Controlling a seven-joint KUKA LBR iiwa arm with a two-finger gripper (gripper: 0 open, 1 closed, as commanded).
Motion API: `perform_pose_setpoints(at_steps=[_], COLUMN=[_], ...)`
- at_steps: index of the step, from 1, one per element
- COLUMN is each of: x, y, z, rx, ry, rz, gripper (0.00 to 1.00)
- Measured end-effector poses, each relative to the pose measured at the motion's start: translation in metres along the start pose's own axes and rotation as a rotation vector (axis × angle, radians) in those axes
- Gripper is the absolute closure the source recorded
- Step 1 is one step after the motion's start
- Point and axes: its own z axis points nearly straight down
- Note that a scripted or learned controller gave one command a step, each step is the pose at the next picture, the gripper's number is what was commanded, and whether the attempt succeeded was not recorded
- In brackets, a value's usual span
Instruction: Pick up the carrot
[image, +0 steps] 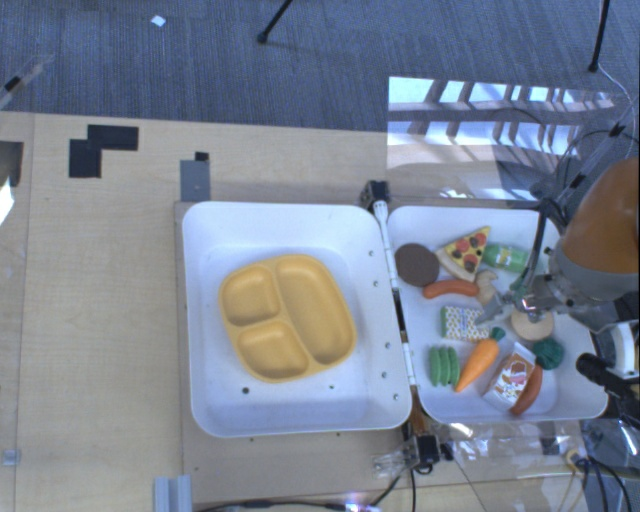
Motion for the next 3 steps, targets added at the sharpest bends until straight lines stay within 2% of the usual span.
perform_pose_setpoints(at_steps=[1, 2, 3], x=[0.029, 0.030, 0.069], y=[-0.039, -0.035, -0.009], z=[0.039, 0.027, -0.090], rx=[-0.020, -0.029, -0.016], ry=[-0.005, -0.005, 0.001], rz=[0.017, 0.012, 0.334], gripper=[0.00, 1.00, 1.00])
